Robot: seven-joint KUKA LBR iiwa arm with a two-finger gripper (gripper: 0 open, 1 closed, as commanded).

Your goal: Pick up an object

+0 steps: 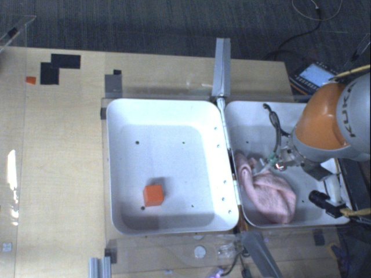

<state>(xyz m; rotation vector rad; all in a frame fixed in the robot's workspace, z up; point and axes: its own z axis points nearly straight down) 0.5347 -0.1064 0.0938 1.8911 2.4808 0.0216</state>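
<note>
The grey arm with its orange band [320,120] reached in over the right-hand shallow white bin [255,114], so that the claw [277,163] hung low, just above the upper edge of a crumpled pink cloth [265,193]. The cloth lay heaped directly below and slightly to the left of the claw, against the wall shared with the left-hand white bin [122,155], apparently slumped there because it is soft. That closeness suggested the cloth was the intended pick. Whether the claw was apart or together could not be told, since the wrist hid it. A small orange cube [153,195] sat well away to the claw's left, alone in the other bin. The wooden bench [58,172] carried both bins.
</note>
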